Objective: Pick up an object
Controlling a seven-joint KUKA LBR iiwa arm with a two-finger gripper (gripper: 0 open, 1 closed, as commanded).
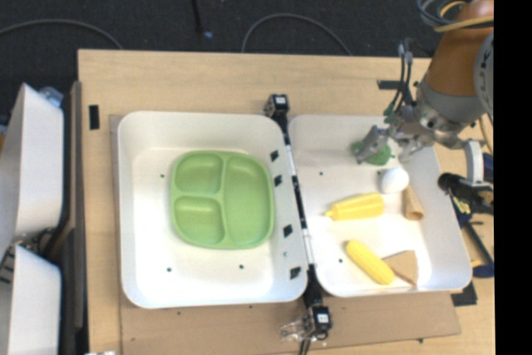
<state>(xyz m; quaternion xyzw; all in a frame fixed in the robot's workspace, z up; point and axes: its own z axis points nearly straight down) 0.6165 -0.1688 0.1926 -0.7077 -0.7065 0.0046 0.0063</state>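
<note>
My gripper (381, 141) hangs over the back of the right bin (440, 262), reaching in from the right. A small green object (371, 152) lies right at its tip, partly covered by it; I cannot tell whether the object is gripped or only touched. Just in front of it sits a white ball (393, 179). A yellow corn-like piece (357, 206) lies mid-bin, and a second yellow piece (368, 260) lies near the front. A tan cone (413, 204) lies to the right and a tan wedge (404, 265) at the front right.
The left bin (137, 262) holds a green divided plate (223, 198) in its middle. A black-clipped divider (293, 204) runs between the two bins. Black tools and cables (465, 191) lie on the bench right of the right bin.
</note>
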